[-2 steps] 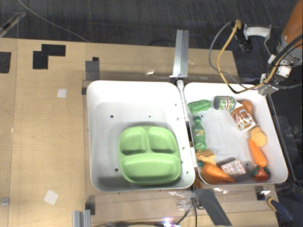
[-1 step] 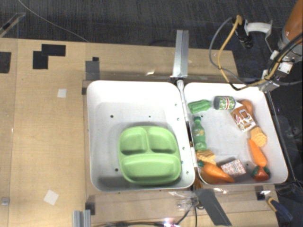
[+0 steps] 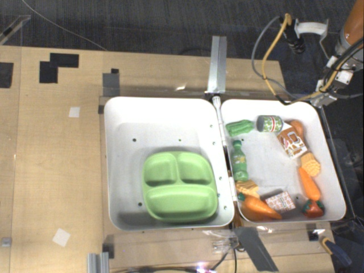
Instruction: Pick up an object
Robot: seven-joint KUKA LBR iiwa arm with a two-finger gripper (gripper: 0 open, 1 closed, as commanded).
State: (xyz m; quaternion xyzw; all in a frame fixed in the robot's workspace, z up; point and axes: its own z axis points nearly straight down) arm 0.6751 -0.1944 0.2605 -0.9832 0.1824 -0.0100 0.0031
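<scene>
We see the small can (image 3: 269, 123) lying well left of the gripper (image 3: 333, 84), whose state we cannot tell.

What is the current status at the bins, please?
Arm parked at upper right, above the bins. Nothing picked yet; carrots, green bottle and packets lie crowded in right bin. Green divided tray sits alone in left bin.
</scene>
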